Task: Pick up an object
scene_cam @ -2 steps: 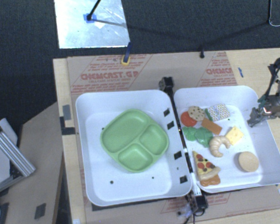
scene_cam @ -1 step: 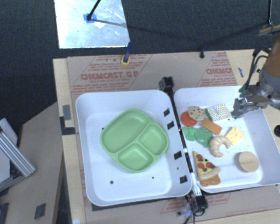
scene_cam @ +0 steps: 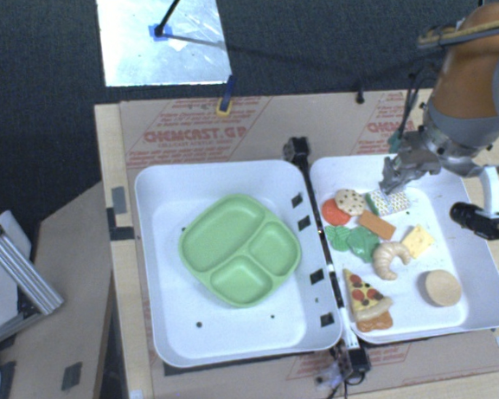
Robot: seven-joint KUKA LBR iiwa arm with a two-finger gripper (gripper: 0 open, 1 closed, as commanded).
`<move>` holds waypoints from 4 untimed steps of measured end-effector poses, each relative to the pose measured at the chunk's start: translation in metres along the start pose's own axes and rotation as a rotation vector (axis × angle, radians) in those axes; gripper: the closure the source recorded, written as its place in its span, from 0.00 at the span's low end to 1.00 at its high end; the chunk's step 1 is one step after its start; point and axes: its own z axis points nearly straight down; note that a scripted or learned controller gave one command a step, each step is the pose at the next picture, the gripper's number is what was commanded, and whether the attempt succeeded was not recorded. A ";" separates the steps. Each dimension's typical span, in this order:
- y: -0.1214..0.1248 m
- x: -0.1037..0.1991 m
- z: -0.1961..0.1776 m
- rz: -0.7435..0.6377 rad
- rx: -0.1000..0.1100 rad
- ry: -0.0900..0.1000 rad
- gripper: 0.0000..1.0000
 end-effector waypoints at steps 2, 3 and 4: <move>0.029 0.052 0.017 0.004 0.003 -0.002 1.00; 0.044 0.064 0.010 0.004 0.000 -0.002 1.00; 0.032 0.062 0.009 0.010 0.003 -0.003 1.00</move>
